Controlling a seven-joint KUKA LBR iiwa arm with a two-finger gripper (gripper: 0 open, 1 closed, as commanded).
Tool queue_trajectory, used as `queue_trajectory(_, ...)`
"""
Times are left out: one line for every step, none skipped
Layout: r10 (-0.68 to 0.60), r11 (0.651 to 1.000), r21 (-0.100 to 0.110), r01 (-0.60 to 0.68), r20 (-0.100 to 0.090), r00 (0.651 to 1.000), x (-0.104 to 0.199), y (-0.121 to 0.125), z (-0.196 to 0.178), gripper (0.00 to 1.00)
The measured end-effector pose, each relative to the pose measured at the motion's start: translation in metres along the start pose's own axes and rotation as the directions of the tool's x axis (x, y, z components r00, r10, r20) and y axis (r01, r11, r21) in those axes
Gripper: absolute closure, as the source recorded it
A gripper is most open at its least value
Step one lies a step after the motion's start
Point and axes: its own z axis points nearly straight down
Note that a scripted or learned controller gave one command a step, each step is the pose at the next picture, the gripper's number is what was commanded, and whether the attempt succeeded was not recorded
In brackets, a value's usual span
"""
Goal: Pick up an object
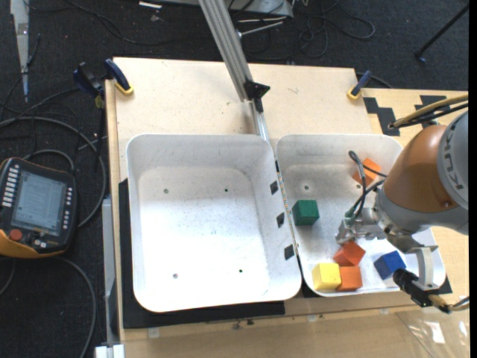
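Down in the right bin point(328, 146), my hand point(352, 230) hangs low over the floor, just above an orange block point(349, 255); I cannot tell whether it is open or closed, since my own wrist covers that part. I judge this to be the reach-and-descend step, with nothing lifted yet. The orange block looks the likeliest thing to pick, sitting directly under me near the bin's front rim.

Next, I would need to settle squarely over that block and close on it without nudging its neighbours. A second orange block point(349, 277) and a yellow block point(326, 276) lie just in front of it, crowded against the front wall, and a blue block point(388, 264) sits just to the right. That cluster leaves little room.

A green block point(305, 212) stands apart toward the divider, with bare floor on every side. Another orange piece point(370, 170) shows near the back. The left bin point(149, 155) and the table point(194, 95) lie beyond.
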Motion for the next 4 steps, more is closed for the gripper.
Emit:
queue_trajectory(0.002, 1.0, 0.017, -0.002, -0.006, 1.0, 0.0, -0.005, 0.003, 0.0)
queue_trajectory(0.002, 1.0, 0.018, -0.002, -0.006, 1.0, 0.0, -0.005, 0.003, 0.0)
queue_trajectory(0.002, 1.0, 0.017, -0.002, -0.006, 1.0, 0.0, -0.005, 0.003, 0.0)
queue_trajectory(0.002, 1.0, 0.021, -0.001, -0.006, 1.0, -0.007, -0.006, 0.013, 0.0)
